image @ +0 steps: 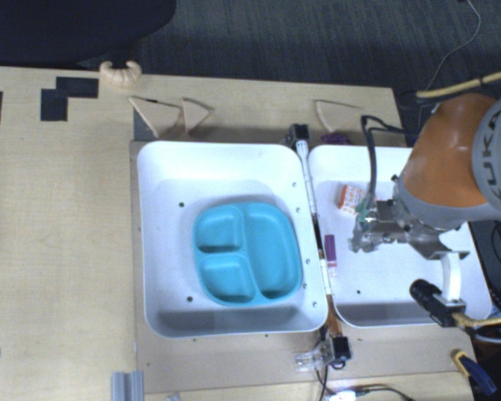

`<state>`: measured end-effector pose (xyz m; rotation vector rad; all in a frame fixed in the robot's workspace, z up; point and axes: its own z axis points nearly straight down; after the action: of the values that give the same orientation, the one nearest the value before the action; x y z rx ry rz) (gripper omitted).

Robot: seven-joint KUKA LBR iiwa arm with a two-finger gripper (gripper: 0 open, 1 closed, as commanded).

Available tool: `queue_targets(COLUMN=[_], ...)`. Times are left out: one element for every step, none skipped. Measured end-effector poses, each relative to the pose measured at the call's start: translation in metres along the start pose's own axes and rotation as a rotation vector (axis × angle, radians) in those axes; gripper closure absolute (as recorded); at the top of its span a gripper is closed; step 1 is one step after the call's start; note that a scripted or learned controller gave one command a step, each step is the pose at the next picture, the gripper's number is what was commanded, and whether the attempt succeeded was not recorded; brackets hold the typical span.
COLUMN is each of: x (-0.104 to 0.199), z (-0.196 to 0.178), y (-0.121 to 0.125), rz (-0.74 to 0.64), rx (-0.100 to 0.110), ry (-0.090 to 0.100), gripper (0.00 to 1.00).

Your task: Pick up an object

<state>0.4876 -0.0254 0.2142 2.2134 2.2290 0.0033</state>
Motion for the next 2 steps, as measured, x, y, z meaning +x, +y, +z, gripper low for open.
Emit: queue_targets(x=[-0.080, -0.018], z=[-0.044, -0.016], y=[0.011, 0.037], rz=[0.004, 0.001], rx=[-0.002, 0.001], ry=[-0.003, 0.000], gripper=[1.00, 1.00])
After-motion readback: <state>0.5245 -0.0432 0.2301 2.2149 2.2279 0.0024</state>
